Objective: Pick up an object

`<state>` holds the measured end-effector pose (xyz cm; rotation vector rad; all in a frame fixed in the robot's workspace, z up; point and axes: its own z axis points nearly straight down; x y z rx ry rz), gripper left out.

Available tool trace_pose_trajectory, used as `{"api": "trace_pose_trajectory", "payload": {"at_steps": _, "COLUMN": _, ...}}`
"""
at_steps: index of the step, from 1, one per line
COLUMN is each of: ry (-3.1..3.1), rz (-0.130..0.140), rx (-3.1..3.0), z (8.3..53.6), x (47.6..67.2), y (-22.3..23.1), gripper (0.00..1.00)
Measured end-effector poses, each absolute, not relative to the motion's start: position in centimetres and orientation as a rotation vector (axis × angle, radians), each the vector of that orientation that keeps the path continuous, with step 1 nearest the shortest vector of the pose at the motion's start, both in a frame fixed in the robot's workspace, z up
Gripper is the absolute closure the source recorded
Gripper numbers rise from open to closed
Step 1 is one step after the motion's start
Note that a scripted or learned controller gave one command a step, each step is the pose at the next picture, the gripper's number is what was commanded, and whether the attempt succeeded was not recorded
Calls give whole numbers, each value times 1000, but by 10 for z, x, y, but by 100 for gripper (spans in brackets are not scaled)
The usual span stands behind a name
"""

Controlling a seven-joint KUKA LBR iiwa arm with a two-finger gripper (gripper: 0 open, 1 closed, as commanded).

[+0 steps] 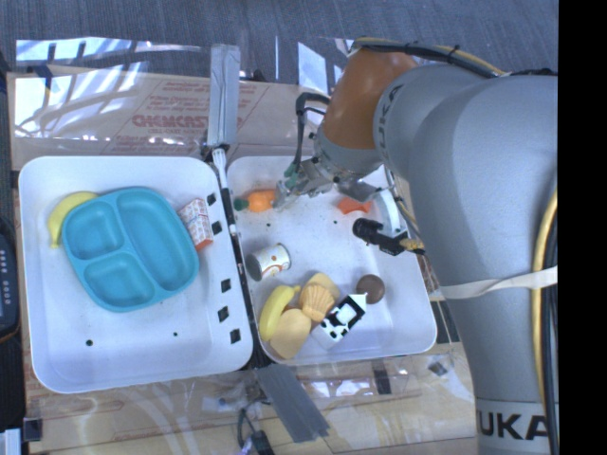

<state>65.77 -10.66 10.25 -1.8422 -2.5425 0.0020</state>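
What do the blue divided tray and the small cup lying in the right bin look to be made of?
Blue tray: looks like moulded plastic, matte, uniform colour with rounded compartment rims. Cup, on its side: probably glossy plastic or ceramic, white with a printed pattern; the view leaves it open.

Two bins, a dozen-odd items

Left bin (57,339): one tray (128,247), one banana (64,211), one carton (196,224). Right bin (417,325): about nine small items, among them one cup (268,261).
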Motion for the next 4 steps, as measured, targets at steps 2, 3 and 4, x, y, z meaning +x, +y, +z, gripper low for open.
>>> {"api": "trace_pose_trajectory", "payload": {"at_steps": 2, "ry": -2537, "rz": 2, "rx": -1849, "z": 164, "x": 620, "y": -125, "gripper": 0}}
{"api": "trace_pose_trajectory", "payload": {"at_steps": 3, "ry": -2467, "rz": 2, "rx": -1939, "z": 91, "x": 554, "y": -117, "gripper": 0}}
{"api": "trace_pose_trajectory", "payload": {"at_steps": 4, "ry": -2410, "rz": 3, "rx": -2015, "z": 92, "x": 587, "y": -160, "gripper": 0}}
